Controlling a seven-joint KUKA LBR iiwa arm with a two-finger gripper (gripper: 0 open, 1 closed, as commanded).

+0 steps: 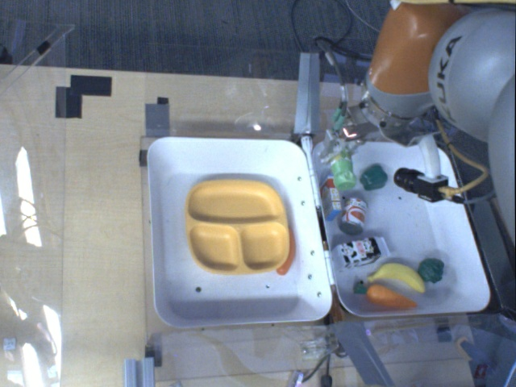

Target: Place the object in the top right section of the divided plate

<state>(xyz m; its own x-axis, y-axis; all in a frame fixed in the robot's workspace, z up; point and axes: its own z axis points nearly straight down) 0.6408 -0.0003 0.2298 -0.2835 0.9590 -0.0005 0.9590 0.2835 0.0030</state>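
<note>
My arm reaches in over the far corner of the right bin (pixel 472 240), the orange band (pixel 407 43) above my wrist sitting high over its back rim. My pincer (pixel 345 131) hangs at that bin's far left corner, and I cannot tell how it stands there, nor whether anything is caught in it.

Just below my pincer, against the right bin's left wall, a pale green bottle-like object (pixel 343 171) stands out, with a dark green lump (pixel 373 176) beside it toward the bin's middle. Nearer along the same wall lie a small red-and-white can (pixel 353 211) and a black-and-white packet (pixel 358 251). In the bin's near part a banana (pixel 397 276) rests touching a carrot (pixel 390 297), and a second dark green piece (pixel 431 270) lies just beside the banana.

The yellow divided plate (pixel 239 224) sits in the middle of the left bin (pixel 169 216), well apart from my pincer. An orange sliver (pixel 285 263) lies against its near right edge.
</note>
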